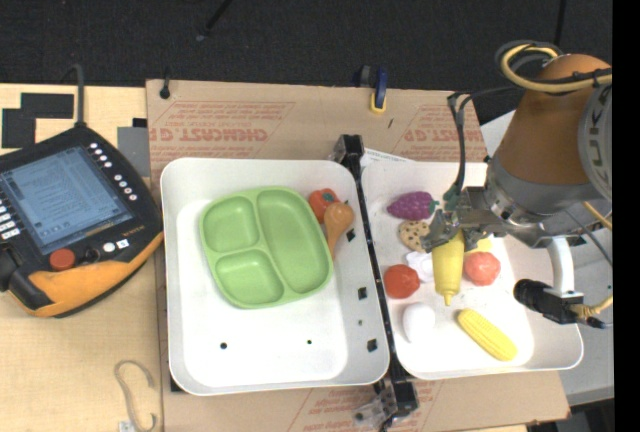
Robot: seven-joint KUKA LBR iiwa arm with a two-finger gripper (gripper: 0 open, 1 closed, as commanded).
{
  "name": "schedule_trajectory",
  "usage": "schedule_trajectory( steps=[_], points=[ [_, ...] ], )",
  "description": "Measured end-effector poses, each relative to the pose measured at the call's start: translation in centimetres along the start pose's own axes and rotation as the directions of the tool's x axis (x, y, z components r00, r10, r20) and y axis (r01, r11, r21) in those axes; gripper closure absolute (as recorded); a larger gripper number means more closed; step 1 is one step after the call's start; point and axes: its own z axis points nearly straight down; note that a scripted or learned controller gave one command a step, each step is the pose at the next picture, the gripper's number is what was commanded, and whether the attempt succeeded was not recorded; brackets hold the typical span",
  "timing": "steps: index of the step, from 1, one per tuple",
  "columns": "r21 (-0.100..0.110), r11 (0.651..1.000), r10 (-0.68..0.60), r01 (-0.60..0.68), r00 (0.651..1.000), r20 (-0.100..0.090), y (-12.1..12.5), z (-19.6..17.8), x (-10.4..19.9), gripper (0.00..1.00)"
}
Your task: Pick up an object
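While the jaws grip a yellow bottle — cardboard print reads mirrored.

The cardboard-topped bench bears two white bins and a teach pendant.

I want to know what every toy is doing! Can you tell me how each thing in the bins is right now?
green divided plate: flat in left bin
carrot: leaning on plate's edge
purple grapes: lying in right bin
cookie: flat, below grapes
red tomato: resting in right bin
yellow bottle: under the gripper
corn: lying on its side
white egg: resting near corn
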Motion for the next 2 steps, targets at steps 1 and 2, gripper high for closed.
schedule_trajectory(
  steps=[1, 2],
  points=[
    [0.000, 1.000, -0.001, 0.001, 1.000, 0.000, 3.2, -0.4, 3.1, 1.00],
    [-0.001, 1.000, 0.000, 0.000, 1.000, 0.000, 8.4, 0.0, 5.6, 1.00]
  ],
)
